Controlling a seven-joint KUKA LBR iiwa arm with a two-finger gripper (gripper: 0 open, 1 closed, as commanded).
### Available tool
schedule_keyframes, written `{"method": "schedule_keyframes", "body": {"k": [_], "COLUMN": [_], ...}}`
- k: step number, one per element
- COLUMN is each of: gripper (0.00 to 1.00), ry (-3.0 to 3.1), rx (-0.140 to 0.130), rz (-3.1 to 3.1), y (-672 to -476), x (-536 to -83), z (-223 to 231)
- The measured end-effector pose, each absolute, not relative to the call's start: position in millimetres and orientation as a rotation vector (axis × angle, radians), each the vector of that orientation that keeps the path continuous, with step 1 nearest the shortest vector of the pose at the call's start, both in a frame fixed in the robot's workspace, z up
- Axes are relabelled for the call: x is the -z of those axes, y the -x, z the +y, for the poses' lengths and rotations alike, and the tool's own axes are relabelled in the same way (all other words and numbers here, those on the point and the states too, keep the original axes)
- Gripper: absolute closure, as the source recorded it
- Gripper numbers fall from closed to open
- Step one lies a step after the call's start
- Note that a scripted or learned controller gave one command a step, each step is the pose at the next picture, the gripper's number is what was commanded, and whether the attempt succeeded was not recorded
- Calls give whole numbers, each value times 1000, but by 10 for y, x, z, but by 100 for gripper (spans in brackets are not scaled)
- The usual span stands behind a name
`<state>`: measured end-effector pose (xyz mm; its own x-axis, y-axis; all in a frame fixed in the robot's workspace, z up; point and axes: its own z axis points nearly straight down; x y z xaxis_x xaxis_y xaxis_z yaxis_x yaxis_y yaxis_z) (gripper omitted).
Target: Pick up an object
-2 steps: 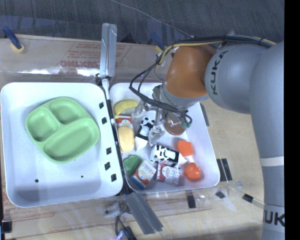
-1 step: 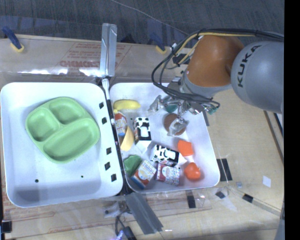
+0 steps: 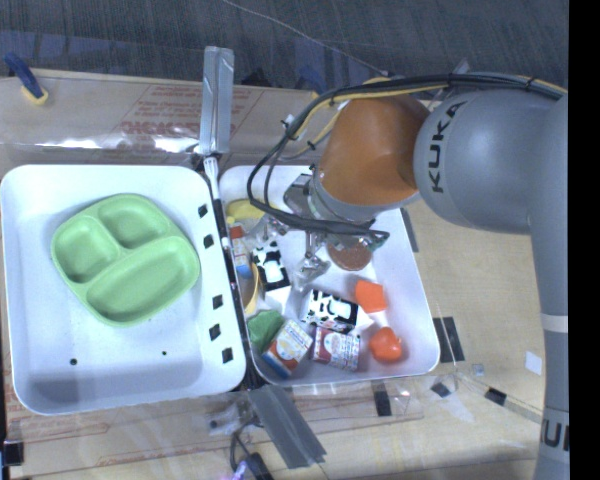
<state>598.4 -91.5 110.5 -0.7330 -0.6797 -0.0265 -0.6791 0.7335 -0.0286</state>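
My gripper (image 3: pixel 313 264) hangs below the orange wrist band, low over the middle of the right bin (image 3: pixel 420 313). Just beneath and around it lie a black-and-white patterned item (image 3: pixel 330 308), a smaller black-and-white piece (image 3: pixel 272 269) and a brown round object (image 3: pixel 351 257). An orange block (image 3: pixel 370 296) and a red-orange ball (image 3: pixel 385 345) lie toward the bin's near right. A red can (image 3: pixel 338 349), a small printed packet (image 3: pixel 293 341) and a green item (image 3: pixel 263 326) sit along the near edge. The wrist hides the bin's far part.
The left bin (image 3: pixel 20 268) holds a green divided plate (image 3: pixel 127 256). A yellow item (image 3: pixel 242 210) and a small bottle (image 3: pixel 242 260) lie against the wall between the bins. The grey arm (image 3: pixel 490 158) covers the right side of the bench.
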Motion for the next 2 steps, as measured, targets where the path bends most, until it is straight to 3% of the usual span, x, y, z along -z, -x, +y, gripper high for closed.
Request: {"method": "schedule_keyframes", "body": {"k": [1,2], "gripper": [0,0], "ry": [1157,873], "rx": [22,-2], "rz": [2890,3018], "y": [-5990,-5611], "x": [-1053,-918], "z": [-995,-1071]}}
